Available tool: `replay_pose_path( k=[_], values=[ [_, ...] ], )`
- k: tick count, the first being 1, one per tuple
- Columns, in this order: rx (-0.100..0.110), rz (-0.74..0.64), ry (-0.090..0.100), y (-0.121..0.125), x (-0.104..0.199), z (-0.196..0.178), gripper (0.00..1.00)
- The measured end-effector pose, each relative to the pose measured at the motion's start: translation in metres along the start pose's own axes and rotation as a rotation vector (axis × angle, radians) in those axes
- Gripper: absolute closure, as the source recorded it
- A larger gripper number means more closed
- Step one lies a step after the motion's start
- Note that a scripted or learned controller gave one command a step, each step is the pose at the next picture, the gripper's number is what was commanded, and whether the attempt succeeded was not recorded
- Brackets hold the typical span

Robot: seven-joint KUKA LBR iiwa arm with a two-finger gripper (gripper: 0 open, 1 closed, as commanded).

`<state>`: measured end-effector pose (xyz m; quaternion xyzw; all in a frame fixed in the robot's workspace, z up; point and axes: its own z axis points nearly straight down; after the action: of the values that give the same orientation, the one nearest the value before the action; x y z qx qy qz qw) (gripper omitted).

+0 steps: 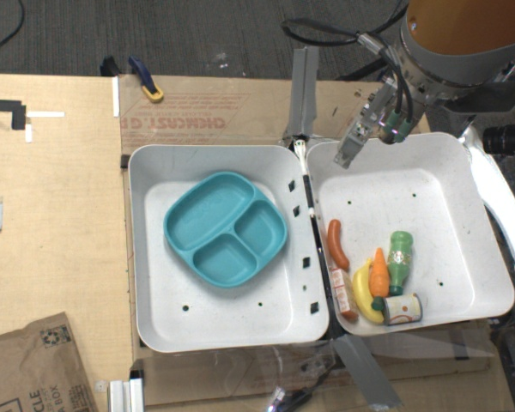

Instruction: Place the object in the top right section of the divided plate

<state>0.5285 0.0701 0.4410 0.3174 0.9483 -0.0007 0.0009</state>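
Note:
A teal divided plate (226, 227) with three sections lies tilted in the left bin (159, 316). In the right bin (438, 191), toy foods cluster at the front left: a red sausage (336, 244), a small red bottle (340, 290), a yellow banana (364, 295), an orange carrot (378, 274), a green bottle (400, 259) and a small can (402, 309) on its side. My gripper (360, 140) hangs over the back left corner of the right bin, well behind the foods, and I see nothing held in it.
The divider between the bins carries black clips (307, 217). A metal post (302, 93) stands behind the bins, and cables (326, 33) trail by the arm. On the cardboard bench top lie a blue-and-yellow clamp (146, 79) and a brown paper bag (30, 367).

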Motion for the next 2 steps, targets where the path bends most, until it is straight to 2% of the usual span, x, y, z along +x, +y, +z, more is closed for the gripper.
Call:
replay_pose_path(
  k=[1,2],
  values=[
    [0.000,0.001,0.001,-0.046,-0.005,-0.001,1.00],
    [0.001,0.141,0.002,0.007,0.055,0.097,1.00]
  ],
)
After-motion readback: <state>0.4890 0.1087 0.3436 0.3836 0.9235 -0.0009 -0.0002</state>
